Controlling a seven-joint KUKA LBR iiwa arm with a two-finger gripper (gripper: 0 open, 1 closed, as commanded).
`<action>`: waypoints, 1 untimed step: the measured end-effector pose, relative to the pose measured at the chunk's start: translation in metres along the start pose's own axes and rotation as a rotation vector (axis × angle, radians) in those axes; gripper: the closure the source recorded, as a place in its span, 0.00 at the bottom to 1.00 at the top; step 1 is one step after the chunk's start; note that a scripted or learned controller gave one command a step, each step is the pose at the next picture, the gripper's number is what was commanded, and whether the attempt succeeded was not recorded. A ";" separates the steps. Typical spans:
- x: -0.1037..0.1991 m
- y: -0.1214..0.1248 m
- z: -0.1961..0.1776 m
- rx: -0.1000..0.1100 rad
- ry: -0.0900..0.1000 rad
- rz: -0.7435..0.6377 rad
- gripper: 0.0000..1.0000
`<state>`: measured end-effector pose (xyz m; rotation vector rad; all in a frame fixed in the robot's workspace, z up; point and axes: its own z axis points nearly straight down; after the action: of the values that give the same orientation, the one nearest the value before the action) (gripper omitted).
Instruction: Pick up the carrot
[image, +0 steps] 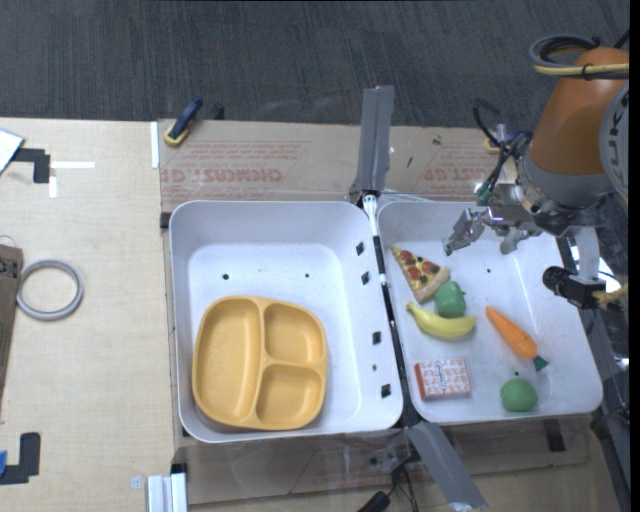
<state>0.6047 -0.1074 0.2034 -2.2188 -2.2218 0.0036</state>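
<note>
bench (80, 400): pale wood surface, carrying two shallow white bins side by side, with cardboard beneath their far edge

left bin (270, 225): centre of the frame; holds one yellow divided plate (262, 362) with three compartments, lying in the bin's lower half

right bin (560, 390): right of the frame, touching the left bin along a shared edge; holds the items below

carrot (513, 335): orange, lying flat on the bin floor in the lower right part of the right bin, tilted with its green stub toward the lower right; apart from the other items and from the end effector

pizza slice (420, 271): toy, upper left of the right bin

banana (440, 322): yellow, below the pizza slice, touching a green round item (451, 298) just above it

small red and white box (442, 379): flat, lower left of the right bin

green ball (518, 395): lower right of the right bin, below the carrot

end effector (490, 232): over the upper part of the right bin, well above and apart from the carrot; fingers spread, nothing between them

arm (575, 120): grey with orange band, upper right of the frame

grey tape ring (45, 290): left edge of the frame, on the bench
</note>
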 end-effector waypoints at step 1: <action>-0.049 -0.075 0.057 0.001 0.001 0.146 0.00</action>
<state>0.5298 -0.1568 0.1469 -2.3746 -2.0532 0.0041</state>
